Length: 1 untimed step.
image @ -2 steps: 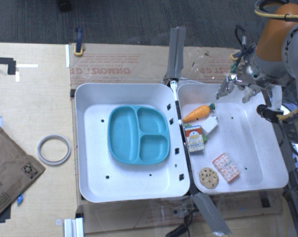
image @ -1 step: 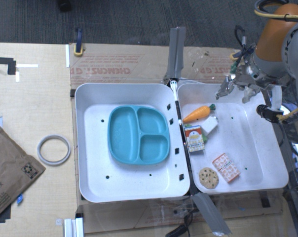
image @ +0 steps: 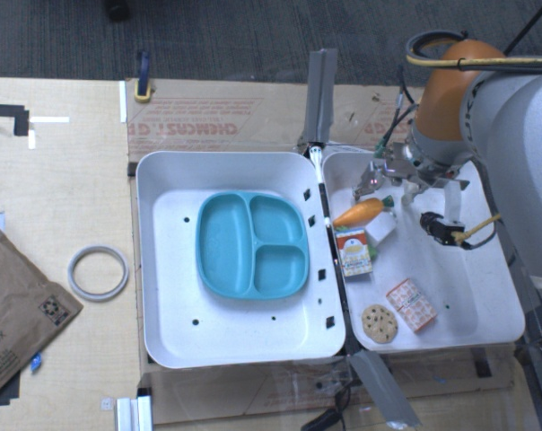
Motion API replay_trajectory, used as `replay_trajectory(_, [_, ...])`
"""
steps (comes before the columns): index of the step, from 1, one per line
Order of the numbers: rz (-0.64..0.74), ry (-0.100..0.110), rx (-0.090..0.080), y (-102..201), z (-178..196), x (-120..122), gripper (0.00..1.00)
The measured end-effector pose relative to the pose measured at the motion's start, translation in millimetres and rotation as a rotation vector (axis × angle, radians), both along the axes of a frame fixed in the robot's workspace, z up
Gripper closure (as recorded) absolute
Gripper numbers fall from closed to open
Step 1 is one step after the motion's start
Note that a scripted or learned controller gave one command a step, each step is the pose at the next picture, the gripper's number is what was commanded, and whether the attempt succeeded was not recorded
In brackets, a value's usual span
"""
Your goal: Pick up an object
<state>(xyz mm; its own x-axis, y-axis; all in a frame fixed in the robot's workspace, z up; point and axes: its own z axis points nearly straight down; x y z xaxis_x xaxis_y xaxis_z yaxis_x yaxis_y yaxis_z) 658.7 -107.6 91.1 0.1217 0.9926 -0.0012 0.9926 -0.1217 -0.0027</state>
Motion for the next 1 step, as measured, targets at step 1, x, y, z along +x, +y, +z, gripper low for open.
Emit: replay_trajectory(1, [0.002,0.002,-0.002,-0.8,7.3,0.1,1.00])
